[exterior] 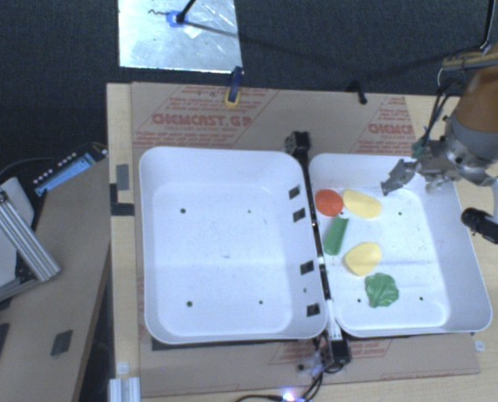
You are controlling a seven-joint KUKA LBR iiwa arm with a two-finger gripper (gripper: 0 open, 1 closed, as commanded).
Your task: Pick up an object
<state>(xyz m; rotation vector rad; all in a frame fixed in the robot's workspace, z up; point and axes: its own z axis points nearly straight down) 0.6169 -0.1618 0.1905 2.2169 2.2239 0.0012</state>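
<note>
The grey arm with its orange band (487, 99) reaches in from three o'clock, its two-finger gripper (397, 178) hanging over the upper part of the right shallow white bin (458, 258); whether it is apart or together I cannot tell. Just toward seven o'clock of it lies a yellow oval piece (362, 203), touching a round orange-red piece (329, 202) at its nine o'clock. Below these sit a green stick-shaped piece (336, 235), a second yellow rounded lump (363, 258) and a green leafy piece (382, 290). The left white bin (223, 241) stands beside it on the bench (198, 115).
</note>
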